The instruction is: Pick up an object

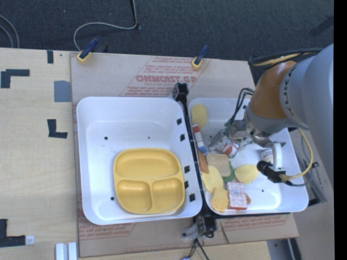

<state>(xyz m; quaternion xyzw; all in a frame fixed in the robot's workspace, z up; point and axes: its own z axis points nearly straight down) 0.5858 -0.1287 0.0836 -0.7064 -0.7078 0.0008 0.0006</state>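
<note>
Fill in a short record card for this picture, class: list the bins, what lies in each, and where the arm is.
left bin: holds a yellow divided tray
right bin: holds a heap of small items
items seen in the heap: yellow lemon-shaped piece, yellow piece, red-and-white packet, waffle-like piece
arm: reaches in from the right, over the right bin
gripper: low among the items near the bin's middle
grasp: cannot tell from this view
bench: cardboard sheet under both bins, fixed by two clamps
</note>
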